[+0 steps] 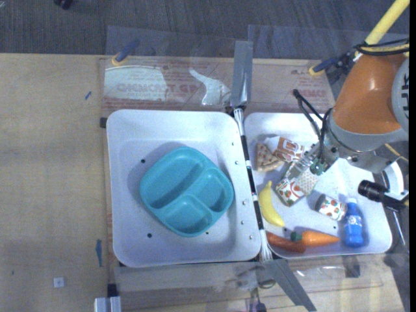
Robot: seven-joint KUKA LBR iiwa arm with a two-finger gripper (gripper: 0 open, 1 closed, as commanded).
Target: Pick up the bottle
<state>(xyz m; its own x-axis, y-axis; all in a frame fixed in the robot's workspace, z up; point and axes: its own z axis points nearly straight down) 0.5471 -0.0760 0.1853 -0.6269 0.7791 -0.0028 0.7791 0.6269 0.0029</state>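
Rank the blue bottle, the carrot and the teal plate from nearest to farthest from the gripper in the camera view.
Measured from the gripper:
1. Blue bottle, below it toward the right bin's lower right corner.
2. Carrot, along the right bin's bottom edge, only slightly farther.
3. Teal plate, in the left bin.

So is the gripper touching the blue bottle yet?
Apart. The camera view shows the gripper over the cartons near the right bin's middle, while the blue bottle lies by the bin's near right corner, with bare floor between them.
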